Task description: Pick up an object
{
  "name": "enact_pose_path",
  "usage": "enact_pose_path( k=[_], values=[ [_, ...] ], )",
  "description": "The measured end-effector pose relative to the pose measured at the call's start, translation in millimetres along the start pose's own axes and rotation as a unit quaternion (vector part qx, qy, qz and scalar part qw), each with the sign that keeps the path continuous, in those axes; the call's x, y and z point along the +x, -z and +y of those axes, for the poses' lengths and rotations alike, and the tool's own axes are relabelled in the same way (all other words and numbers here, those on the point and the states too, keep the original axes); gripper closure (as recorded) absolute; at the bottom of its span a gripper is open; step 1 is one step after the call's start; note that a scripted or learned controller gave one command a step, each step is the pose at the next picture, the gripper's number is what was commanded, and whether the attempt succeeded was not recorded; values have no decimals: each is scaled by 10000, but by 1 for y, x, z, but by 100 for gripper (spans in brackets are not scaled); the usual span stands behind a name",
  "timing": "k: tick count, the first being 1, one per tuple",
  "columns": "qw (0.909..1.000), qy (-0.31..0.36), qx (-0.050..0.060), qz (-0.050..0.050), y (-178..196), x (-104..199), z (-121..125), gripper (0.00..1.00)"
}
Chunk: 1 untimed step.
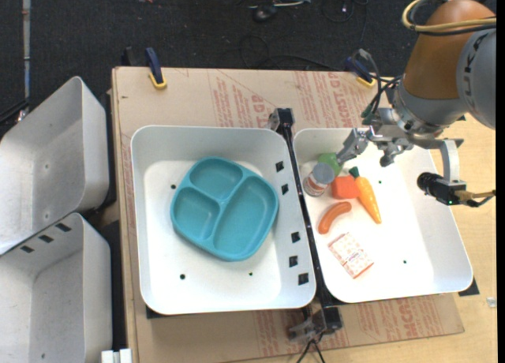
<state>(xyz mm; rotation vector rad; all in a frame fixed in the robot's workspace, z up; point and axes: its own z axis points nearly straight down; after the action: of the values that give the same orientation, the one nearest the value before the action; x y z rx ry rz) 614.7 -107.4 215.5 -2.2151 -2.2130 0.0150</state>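
Note:
My gripper (368,153) hangs over the back left part of the right bin (442,263), open, with nothing between its fingers. Just below it lie an orange carrot (368,198) and a red-orange lump (344,188) touching it. To their left stands a small jar (317,180) with a green piece (329,162) behind it. An orange sausage-shaped piece (334,216) lies nearer the front, and a small white packet with red print (350,254) lies in front of that.
The left bin (150,275) holds a teal divided plate (225,208). Black clips line the divider between the bins (298,219). Two spare white bins (47,164) stand off the bench at the left. The arm's cable and a black fitting (439,186) hang over the right bin's right side.

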Motion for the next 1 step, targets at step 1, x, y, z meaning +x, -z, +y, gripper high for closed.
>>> enact_pose_path(
  k=[1],
  values=[
    [10000, 10, -70, -7, 8, 0, 3, 0]
  ],
)
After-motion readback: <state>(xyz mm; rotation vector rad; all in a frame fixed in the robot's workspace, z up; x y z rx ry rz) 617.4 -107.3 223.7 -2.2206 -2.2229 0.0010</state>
